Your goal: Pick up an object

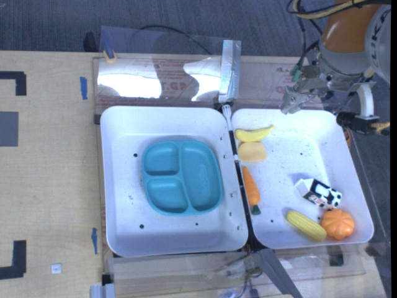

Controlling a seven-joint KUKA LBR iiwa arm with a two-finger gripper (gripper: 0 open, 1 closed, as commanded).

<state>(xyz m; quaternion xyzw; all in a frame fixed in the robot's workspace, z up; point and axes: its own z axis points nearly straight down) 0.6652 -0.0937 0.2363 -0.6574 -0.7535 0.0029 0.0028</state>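
Arm parked over the right bin's (347,144) far edge; all objects lying in the bin.

Pincer (291,104) hangs above the back rim with nothing visibly in it; can't tell how far open. Right bin: banana (254,133) and pale yellow block (252,151) near the left wall, carrot (250,187) just below them, corn cob (305,224) touching the orange pumpkin (338,223) at the near right, black-and-white toy (319,194) just above them. Left bin (118,166) holds a teal divided plate (182,176).
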